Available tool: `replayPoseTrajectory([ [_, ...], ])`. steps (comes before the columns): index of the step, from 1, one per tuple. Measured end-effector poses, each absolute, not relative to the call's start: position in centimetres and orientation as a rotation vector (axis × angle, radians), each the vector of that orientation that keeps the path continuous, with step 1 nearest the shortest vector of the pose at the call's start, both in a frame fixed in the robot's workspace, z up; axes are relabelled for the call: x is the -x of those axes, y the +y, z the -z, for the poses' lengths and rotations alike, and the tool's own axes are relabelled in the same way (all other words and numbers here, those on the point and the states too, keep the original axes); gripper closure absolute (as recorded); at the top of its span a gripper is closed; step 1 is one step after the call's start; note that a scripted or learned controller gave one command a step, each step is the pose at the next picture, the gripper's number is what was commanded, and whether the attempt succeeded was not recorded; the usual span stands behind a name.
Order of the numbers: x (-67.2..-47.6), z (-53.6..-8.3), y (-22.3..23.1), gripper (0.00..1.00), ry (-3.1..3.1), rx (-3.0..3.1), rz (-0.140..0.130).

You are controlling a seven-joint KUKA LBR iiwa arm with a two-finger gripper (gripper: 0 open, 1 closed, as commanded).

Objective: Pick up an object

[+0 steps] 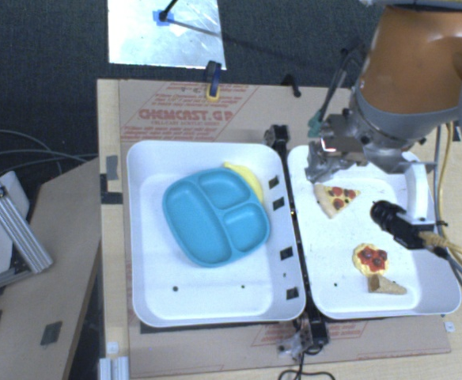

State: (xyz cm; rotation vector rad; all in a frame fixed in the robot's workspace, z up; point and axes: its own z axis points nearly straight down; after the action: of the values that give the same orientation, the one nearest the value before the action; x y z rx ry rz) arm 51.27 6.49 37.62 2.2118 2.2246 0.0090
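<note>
We see the gripper (322, 171) low over the far left corner of the right bin (338, 295), hanging from the grey and orange arm (421, 54) that reaches in from the right. The wrist above hides much of it, so we cannot tell whether the gripper is apart or together, and we see nothing held in it. Just beside its lower end, a little nearer to us, lies a toy pizza slice (335, 199) with red rounds on a pale yellow top. It lies flat on the white floor of the bin with its point turned toward the near side. We cannot tell whether the gripper touches the slice or stands just above its far edge. Nearer to us in the same bin, well apart from the first slice, lies a second pizza piece (371, 258) with red topping. A tan wedge (388, 286) lies just beside it on the near side, and we cannot tell whether the two are joined. The left bin (160, 295) holds a blue divided plate (215, 216) lying slantwise near its middle. A yellow object (247, 178) peeps out from behind the plate's far right edge, too hidden for us to name. Both bins rest on a cardboard sheet (176, 109) printed with red letters. A shiny foil sheet (164, 26) lies on the dark floor beyond the bench.
</note>
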Motion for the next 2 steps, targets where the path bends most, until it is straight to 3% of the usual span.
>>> replayPoseTrajectory([
  [2, -56.1, -37.8, 17.5, 1.0, 2.229, -2.212, -0.006],
])
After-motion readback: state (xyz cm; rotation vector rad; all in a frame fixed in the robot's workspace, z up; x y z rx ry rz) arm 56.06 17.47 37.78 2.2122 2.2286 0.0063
